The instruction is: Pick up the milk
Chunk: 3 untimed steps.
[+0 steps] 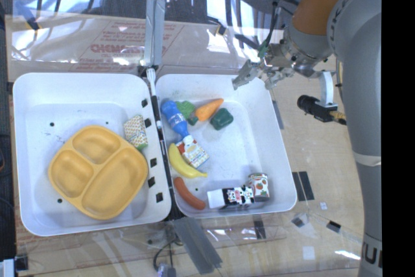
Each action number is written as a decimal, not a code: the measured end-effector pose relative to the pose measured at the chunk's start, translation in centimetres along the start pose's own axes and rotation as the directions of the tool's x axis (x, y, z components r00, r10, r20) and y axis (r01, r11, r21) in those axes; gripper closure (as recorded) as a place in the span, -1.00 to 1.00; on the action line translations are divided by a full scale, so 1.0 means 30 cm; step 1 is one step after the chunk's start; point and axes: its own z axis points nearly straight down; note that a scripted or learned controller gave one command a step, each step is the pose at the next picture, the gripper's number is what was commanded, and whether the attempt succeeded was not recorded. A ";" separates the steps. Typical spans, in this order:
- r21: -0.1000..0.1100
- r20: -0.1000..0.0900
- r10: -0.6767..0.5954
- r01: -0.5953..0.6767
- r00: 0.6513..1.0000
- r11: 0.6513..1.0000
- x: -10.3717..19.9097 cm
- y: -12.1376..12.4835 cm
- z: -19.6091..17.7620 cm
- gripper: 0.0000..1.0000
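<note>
From the overhead camera view I see two white bins side by side, and I place everything against the right bin [275, 133].

The milk [229, 197] is a small carton with black-and-white cow patches. It lies on its side in the right bin's near corner, close along the front wall. Its long axis runs roughly parallel to that front wall, left to right across the view. I cannot tell which end is its top. One more small carton [259, 186], printed with red fruit, is just beside the milk's right end, apparently touching it.

Counting the rest inside the right bin: one blue bottle [174, 117], one banana [184, 164], one sausage [188, 194], one carrot [208, 109], two green items [221, 118] by the carrot, and one small juice box [193, 153] by the banana.

In the left bin [26, 113] I count one yellow divided plate [97, 170] and one patterned packet [135, 131] against the wall it shares with the right bin.

The gripper [259, 73] hangs over the right bin's far right corner, well apart from the milk. Its fingers are spread and nothing sits between them.
</note>
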 end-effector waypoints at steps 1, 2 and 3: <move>-0.002 0.001 -0.307 0.307 0.952 0.952 0.030 -0.214 0.462 -1.00; -0.001 0.000 -0.486 0.486 0.874 0.874 0.043 -0.290 0.463 -1.00; -0.004 0.007 -0.682 0.682 0.731 0.731 -0.005 -0.148 0.455 -1.00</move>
